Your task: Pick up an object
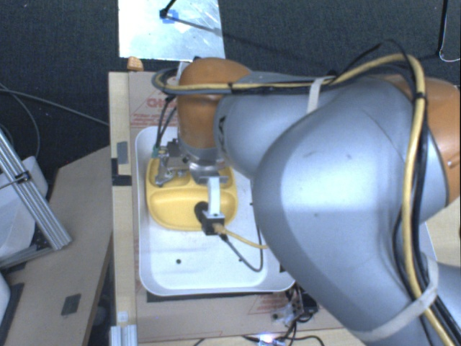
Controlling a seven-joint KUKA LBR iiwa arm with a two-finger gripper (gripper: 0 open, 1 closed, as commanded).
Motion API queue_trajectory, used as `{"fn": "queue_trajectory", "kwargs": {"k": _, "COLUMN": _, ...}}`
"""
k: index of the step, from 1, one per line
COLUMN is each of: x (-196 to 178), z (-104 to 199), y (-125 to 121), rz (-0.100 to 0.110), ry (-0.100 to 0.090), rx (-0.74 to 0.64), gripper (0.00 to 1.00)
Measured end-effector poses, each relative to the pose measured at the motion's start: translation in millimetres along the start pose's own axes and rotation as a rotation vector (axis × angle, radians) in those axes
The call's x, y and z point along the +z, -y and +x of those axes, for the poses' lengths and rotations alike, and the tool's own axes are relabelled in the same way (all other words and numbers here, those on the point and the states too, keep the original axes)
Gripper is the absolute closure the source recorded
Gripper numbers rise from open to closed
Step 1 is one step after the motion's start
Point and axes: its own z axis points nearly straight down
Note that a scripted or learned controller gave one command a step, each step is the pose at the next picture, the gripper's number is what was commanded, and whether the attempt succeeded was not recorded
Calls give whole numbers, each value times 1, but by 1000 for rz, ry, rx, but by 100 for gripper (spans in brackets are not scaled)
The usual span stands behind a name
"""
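A yellow, rounded, dish-like object (167, 206) lies in the upper part of the white bin (189, 274). My gripper (189, 173) hangs directly over the yellow object's upper edge, very close to it or touching it. The orange band (205, 92) and grey wrist rise behind it. A white bar with a black tip (209, 220) reaches down from the wrist across the object's right side. From that tip a thin yellow and black cable (241, 254) trails over the bin floor. The big grey arm body (346, 207) hides everything to the right.
The bin rests on a cardboard sheet (144, 99) on a wooden bench (79, 251). A shiny foil-like sheet (169, 20) lies beyond the bin at the top. An aluminium rail (32, 197) slants at the left. Small dark specks dot the bin floor (178, 261).
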Motion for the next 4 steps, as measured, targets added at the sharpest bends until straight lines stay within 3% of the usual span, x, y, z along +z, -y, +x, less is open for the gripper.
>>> {"fn": "queue_trajectory", "kwargs": {"k": 1, "x": -11, "z": -8, "y": -3, "rz": -7, "ry": 14, "rx": 2, "gripper": 100}}
{"fn": "queue_trajectory", "kwargs": {"k": 2, "x": -58, "z": -12, "y": 63, "rz": 4, "ry": 0, "rx": 1, "gripper": 100}}
{"fn": "queue_trajectory", "kwargs": {"k": 3, "x": -151, "z": 11, "y": 108, "rz": -4, "ry": -4, "rx": -7, "gripper": 100}}
{"fn": "queue_trajectory", "kwargs": {"k": 4, "x": -281, "z": 8, "y": 58, "rz": -17, "ry": -5, "rx": -4, "gripper": 100}}
